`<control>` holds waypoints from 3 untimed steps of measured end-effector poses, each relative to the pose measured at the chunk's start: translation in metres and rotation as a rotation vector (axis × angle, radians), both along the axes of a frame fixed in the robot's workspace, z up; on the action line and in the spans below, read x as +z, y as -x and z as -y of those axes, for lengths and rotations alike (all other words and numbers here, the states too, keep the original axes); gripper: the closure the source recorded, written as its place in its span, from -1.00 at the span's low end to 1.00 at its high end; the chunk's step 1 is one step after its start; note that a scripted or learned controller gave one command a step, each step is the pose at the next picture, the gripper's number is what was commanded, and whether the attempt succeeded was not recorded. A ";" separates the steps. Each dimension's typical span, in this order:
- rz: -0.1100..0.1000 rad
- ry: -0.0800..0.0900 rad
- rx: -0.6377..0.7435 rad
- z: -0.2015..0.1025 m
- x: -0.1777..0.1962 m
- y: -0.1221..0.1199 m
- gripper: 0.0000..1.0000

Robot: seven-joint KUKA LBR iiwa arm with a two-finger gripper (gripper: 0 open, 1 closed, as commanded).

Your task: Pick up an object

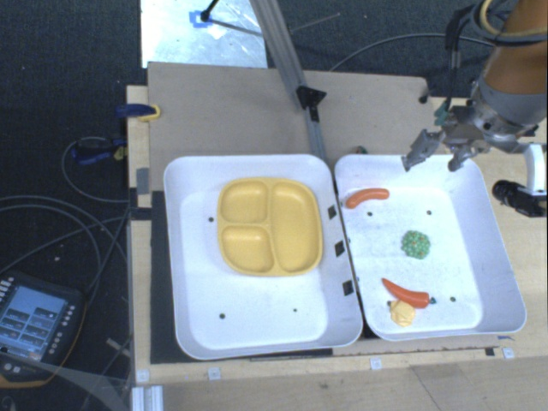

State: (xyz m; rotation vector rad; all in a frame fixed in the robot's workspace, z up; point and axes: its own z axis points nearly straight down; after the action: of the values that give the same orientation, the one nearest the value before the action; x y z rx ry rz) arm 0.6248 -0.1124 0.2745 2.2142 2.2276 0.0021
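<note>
Gripper high at the back, food toys lying nearer the front

Nearest the front of the right bin (501, 255) lie a yellow lump (402, 314) and a red pepper (407, 293); beyond them a green clump (416, 244), then an orange sausage (366, 197), its length running left to right. The gripper (439, 154), fingers spread and holding nothing, hangs over the back rim; the sausage is closest, to its left and forward.

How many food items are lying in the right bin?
4: a sausage near its far-left corner, a green clump in the middle, a red pepper and a yellow piece touching near the front.
</note>
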 end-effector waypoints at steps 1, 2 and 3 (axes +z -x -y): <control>0.000 0.000 0.000 0.000 0.000 0.000 -1.00; -0.006 0.000 -0.004 -0.008 -0.059 0.004 -1.00; -0.007 0.000 -0.006 -0.010 -0.115 0.014 -1.00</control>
State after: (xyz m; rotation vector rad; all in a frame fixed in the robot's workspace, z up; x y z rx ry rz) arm 0.6104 -0.1027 0.1600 2.2241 2.2249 -0.0048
